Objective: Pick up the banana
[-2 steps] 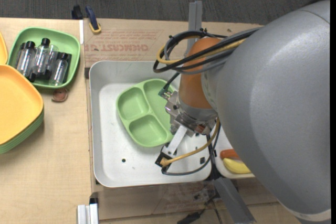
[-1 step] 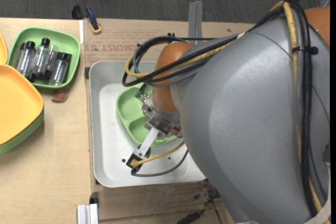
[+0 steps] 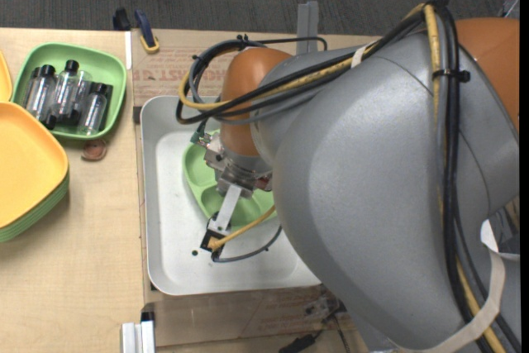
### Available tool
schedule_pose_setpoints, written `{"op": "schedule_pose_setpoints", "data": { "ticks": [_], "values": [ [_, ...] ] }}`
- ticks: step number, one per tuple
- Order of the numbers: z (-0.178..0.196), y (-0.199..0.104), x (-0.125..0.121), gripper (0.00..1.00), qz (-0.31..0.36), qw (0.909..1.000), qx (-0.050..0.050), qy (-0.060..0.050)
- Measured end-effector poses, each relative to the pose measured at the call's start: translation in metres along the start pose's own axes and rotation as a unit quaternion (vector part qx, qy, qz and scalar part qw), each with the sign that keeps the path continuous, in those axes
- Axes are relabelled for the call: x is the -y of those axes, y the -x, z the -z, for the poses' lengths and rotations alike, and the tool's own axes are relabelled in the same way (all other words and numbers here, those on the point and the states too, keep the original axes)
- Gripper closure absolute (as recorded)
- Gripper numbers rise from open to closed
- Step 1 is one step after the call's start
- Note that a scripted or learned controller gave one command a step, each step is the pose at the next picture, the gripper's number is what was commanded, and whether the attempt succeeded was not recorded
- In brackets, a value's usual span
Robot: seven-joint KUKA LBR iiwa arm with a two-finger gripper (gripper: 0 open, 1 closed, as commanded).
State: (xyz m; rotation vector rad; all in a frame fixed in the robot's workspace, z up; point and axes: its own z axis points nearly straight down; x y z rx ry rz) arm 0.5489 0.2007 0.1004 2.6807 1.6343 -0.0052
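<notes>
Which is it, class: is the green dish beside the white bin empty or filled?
Filled: the green dish holds several small black-capped bottles lying side by side.

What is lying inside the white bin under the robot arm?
A green dish lies in the white bin, partly under the arm. The arm covers the dish's right part and much of the bin, so what else lies there cannot be told.

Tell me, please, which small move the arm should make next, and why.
Probably raise the gripper a little and draw it back to the right. The arm covers most of the white bin, and the gripper hangs over a green plate, so I cannot tell what lies under it or whether a grasp there would meet anything.
</notes>
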Motion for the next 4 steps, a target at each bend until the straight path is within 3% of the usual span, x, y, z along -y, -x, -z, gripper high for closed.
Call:
{"op": "schedule_pose_setpoints", "data": {
  "ticks": [1, 2, 3, 4],
  "values": [
    [-0.01, -0.072, -0.051, 1.0, 0.039, 0.9976, 0.022, -0.053],
    [-0.007, -0.067, -0.062, 1.0, -0.225, 0.9743, -0.001, -0.005],
    [0.134, -0.063, -0.068, 1.0, -0.326, 0.9454, -0.001, 0.0],
    [0.12, -0.054, -0.05, 1.0, -0.435, 0.9003, -0.001, 0.0]
  ]
}}
